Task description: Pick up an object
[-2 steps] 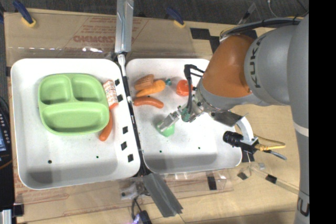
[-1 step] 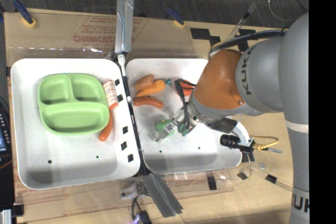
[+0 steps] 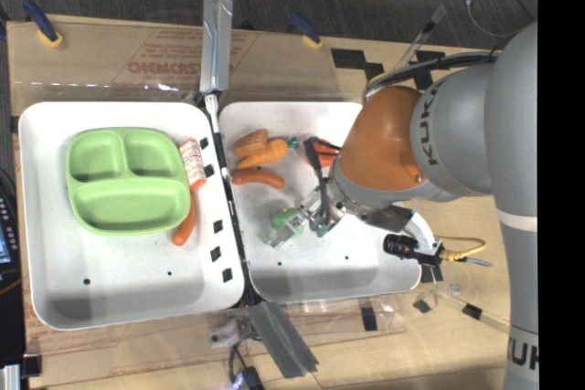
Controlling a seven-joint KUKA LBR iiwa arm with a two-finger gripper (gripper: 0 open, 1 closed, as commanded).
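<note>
A: What is sitting under the pincer [image 3: 322,219] in the right bin [image 3: 361,274]?

B: A small green-and-grey object [image 3: 289,225], pale and angular, with a glossy, plastic look. It is lying near the middle of the frame, on the white floor of that bin, right at the pincer's tip. How wide the pincer is standing, I cannot tell; the wrist is covering it.

A: And the orange pieces?

B: Three carrot-like toys [image 3: 257,158] are lying in the upper left part of the same bin, smooth and tapered, stacked close together. A thin red-and-black item [image 3: 317,156] is resting just beside them, partly under the arm [image 3: 430,142].

A: The left bin [image 3: 46,224]?

B: It is holding a lime-green divided tray [image 3: 128,180], rounded at the corners, matte, with three compartments. A small printed cylinder [image 3: 191,163] is touching its right edge, and another orange stick [image 3: 186,225] is lying at its lower right corner.

A: The worktop [image 3: 274,55]?

B: Brown cardboard is showing beyond the bins, flat and printed.
</note>
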